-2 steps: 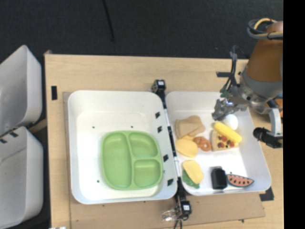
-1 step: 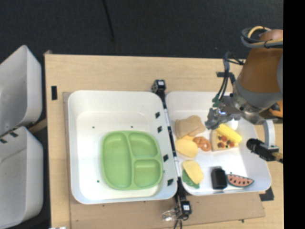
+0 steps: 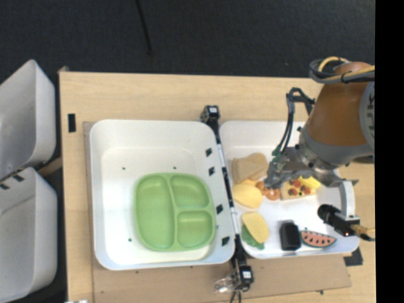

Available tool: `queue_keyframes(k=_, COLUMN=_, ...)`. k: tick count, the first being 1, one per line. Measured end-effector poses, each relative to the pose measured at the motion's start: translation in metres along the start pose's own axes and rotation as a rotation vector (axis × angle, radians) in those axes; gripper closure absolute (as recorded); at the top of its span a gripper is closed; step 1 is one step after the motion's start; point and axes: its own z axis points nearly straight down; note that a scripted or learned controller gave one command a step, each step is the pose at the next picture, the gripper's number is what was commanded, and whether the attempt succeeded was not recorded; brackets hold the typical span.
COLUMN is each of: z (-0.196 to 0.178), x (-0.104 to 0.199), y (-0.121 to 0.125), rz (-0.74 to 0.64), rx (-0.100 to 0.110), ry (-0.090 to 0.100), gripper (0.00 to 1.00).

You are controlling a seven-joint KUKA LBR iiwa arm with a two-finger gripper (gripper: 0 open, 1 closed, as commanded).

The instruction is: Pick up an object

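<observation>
We see the objects crowded in the right bin (image 3: 252, 131): a tan bread slice (image 3: 249, 166) toward its ten o'clock, a yellow lemon-like piece (image 3: 247, 196) just below it, a yellow and green piece (image 3: 255, 228) at seven o'clock, a black block (image 3: 290, 236) and a watermelon slice (image 3: 317, 239) along six o'clock, and a flat piece with coloured toppings (image 3: 298, 188) near the centre. The tool (image 3: 273, 180) sits low over that flat piece's nine o'clock edge; we cannot tell how far it is parted or whether it grips anything. The left bin (image 3: 113, 144) holds a green divided plate (image 3: 173, 211) on the wooden counter (image 3: 76, 100).
</observation>
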Motion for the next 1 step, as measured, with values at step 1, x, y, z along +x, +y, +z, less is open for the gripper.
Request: queue_keyframes(k=1, z=-0.0185, x=0.0001, y=0.0080, rz=-0.001, rx=-0.004, ry=0.000, gripper=1.00)
